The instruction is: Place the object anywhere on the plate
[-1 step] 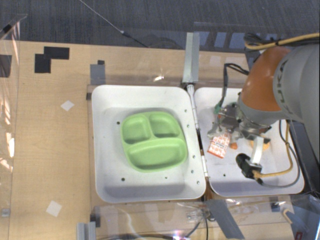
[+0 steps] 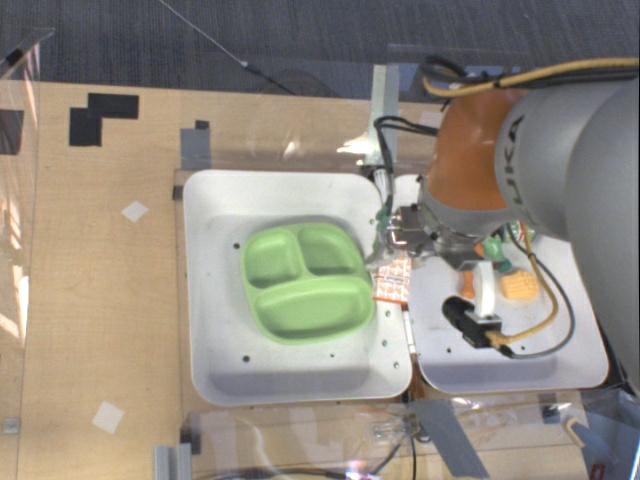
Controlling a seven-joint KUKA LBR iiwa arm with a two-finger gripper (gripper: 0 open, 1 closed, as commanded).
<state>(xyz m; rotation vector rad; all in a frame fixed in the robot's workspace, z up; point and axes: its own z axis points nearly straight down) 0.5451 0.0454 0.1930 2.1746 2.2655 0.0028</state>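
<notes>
Grey arm (image 2: 560,138) hides its hand above the red-patterned packet (image 2: 393,281).

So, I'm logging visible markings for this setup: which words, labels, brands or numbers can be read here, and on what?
"KU", the visible part of dark lettering, on the grey robot arm beside its orange band.
Red-and-white patterned small packet beside the green divided plate: print too blurred to read.

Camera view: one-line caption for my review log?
KUKA arm over the right bin; green divided plate in the left bin.
</notes>
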